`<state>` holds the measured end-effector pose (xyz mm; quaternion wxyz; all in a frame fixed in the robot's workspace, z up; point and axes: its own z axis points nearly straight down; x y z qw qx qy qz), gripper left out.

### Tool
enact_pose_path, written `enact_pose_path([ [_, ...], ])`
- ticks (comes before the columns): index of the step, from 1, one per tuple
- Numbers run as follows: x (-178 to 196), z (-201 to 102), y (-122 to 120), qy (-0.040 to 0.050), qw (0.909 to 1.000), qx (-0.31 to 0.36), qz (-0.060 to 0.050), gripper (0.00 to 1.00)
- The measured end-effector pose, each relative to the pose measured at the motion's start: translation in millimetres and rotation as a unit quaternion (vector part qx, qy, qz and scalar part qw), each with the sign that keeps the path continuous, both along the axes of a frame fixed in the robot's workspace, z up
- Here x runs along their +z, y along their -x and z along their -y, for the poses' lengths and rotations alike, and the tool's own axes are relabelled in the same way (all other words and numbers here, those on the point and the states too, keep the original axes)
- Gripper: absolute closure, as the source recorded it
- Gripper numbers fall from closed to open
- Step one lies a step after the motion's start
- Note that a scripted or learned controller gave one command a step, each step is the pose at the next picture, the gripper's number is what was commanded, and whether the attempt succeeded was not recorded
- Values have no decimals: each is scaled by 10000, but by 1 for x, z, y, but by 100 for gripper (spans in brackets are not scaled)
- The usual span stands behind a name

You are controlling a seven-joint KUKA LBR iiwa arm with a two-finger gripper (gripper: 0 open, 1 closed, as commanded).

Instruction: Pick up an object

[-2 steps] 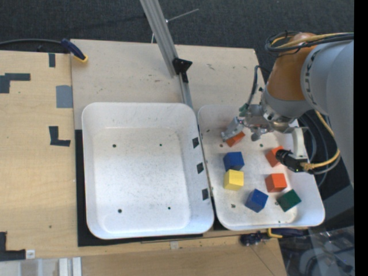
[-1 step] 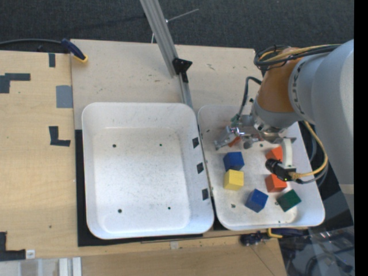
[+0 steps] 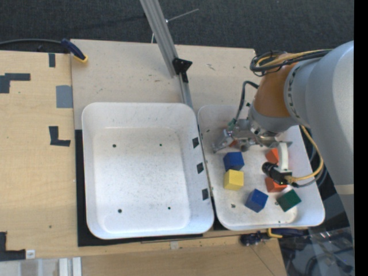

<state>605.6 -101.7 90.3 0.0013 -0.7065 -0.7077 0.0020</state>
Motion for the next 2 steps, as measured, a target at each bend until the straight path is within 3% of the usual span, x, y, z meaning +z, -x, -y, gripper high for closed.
enact_pose_path([
  [1, 11, -1, 0, -7, 10000, 6, 5, 100],
  [2, 54, -6, 2, -6, 10000, -1, 32, 100],
])
